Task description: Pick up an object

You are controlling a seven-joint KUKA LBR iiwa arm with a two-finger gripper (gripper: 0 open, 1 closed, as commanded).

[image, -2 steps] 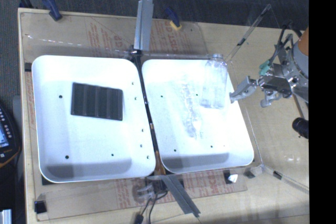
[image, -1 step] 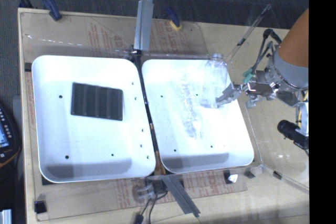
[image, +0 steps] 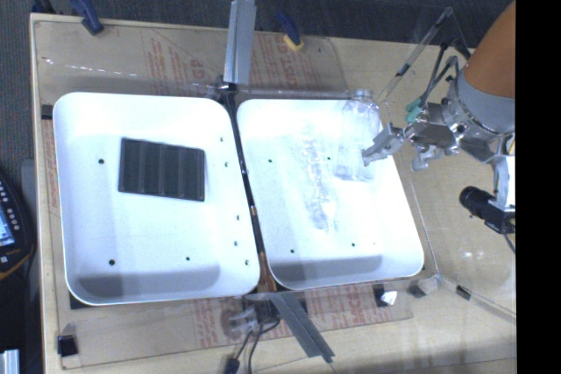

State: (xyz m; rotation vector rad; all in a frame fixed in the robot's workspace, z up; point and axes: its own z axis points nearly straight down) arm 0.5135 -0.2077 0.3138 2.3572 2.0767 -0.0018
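Looking down on the two bins, we find the task's likely candidates split between them. The left bin [image: 79, 188] holds a dark ribbed slab [image: 162, 170], lying flat near its middle, well clear of the walls. The right bin [image: 289, 267] holds something far harder to read: a clear plastic object [image: 358, 129] near the upper right corner, with faint transparent streaks trailing down the bin floor beside it. We cannot tell whether that is one crumpled piece or several.

We judge the clear object to be light, thin and easily crushed, and probably slick, so a pinch across a fold or a raised edge would serve better than a squeeze on a smooth face. The dark slab looks stiff and flat, and we expect it would offer little to grasp except its edges.

The gripper [image: 386, 144] sits at the right bin's right rim, just beside the clear object, with the grey wrist and orange band reaching in from the right at a low slant. One pale finger points leftward toward the plastic. Whether the tool is spread or closed, we cannot tell; the plastic's glare blurs the tips, and we see nothing clearly held between them.
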